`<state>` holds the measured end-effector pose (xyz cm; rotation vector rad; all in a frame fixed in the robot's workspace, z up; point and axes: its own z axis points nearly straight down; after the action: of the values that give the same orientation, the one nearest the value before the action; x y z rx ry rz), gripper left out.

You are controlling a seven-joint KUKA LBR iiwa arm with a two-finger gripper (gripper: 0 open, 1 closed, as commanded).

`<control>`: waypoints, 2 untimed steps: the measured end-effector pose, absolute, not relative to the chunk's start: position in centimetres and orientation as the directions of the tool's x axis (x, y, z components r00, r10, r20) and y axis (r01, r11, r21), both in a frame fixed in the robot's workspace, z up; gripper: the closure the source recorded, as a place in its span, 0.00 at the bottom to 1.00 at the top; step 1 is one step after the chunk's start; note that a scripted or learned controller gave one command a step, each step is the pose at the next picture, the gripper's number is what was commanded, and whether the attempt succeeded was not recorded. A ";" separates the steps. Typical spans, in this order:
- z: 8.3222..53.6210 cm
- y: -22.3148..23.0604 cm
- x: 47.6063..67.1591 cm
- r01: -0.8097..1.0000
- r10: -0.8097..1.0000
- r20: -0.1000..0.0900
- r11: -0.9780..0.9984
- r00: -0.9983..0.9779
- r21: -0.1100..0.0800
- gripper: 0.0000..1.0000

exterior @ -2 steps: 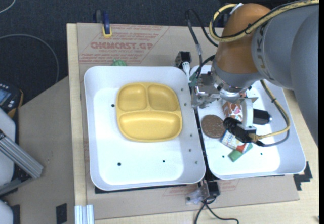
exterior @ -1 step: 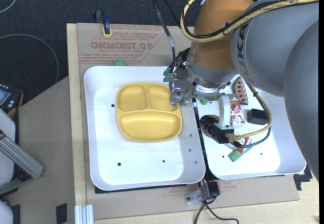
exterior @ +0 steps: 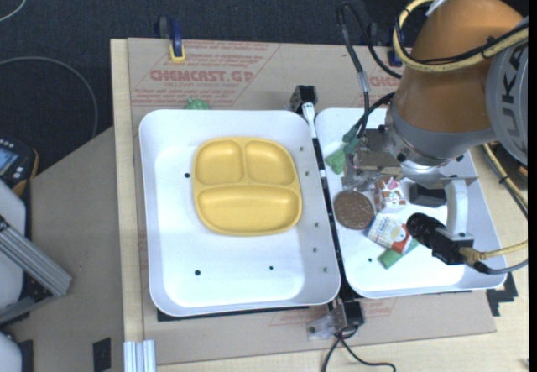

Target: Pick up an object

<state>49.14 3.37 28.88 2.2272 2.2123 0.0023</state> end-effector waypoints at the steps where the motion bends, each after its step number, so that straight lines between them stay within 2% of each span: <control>1: 36.0 9.4 48.3 1.000 1.000 0.004 0.008 -0.008 0.009 1.00; 2: 36.7 9.1 48.3 1.000 1.000 0.000 0.003 -0.003 0.004 1.00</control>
<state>48.31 9.06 36.65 2.2166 2.2226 0.0037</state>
